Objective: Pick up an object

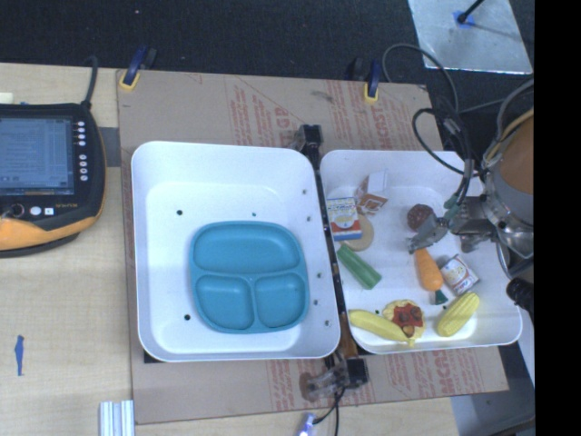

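My gripper (pixel 434 232) hangs over the right side of the right bin (pixel 399 163), reaching in from the right edge. It sits between a brown round item (pixel 420 215) on its left and an orange carrot (pixel 428 269) just below it. A small can (pixel 457 274) lies right of the carrot. I see nothing held in the gripper. Further left lie a small carton (pixel 343 216), a little box (pixel 374 192), a tan disc (pixel 363 237) and a green cucumber (pixel 359 266).
Along the right bin's front edge lie a banana (pixel 375 324), a pizza slice (pixel 405 316) and a corn cob (pixel 457 314). The left bin (pixel 163 180) holds a blue divided plate (pixel 247 275). A tablet pendant (pixel 41 166) rests at the far left. Cables (pixel 436 125) loop behind the right bin.
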`<state>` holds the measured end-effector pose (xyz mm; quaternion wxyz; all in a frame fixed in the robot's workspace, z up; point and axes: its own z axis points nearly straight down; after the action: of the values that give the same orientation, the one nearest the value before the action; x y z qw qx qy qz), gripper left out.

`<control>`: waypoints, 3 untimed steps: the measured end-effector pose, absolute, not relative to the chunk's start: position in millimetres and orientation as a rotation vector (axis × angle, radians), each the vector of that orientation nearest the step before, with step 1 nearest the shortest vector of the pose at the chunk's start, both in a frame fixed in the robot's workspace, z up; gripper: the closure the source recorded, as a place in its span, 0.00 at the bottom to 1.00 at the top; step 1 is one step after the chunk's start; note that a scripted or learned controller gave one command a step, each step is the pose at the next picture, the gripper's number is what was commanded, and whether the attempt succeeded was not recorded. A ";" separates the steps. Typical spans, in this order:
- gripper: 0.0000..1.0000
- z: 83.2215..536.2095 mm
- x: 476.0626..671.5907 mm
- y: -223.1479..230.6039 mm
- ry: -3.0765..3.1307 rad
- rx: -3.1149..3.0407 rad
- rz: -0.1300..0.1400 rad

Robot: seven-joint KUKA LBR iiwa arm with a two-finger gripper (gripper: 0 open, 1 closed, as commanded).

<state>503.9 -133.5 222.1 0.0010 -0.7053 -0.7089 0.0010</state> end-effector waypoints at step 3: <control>0.00 91.5 605.3 -193.0 -2.227 -2.212 0.006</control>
<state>605.3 -193.0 91.5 0.0014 -0.7047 -0.7095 0.0019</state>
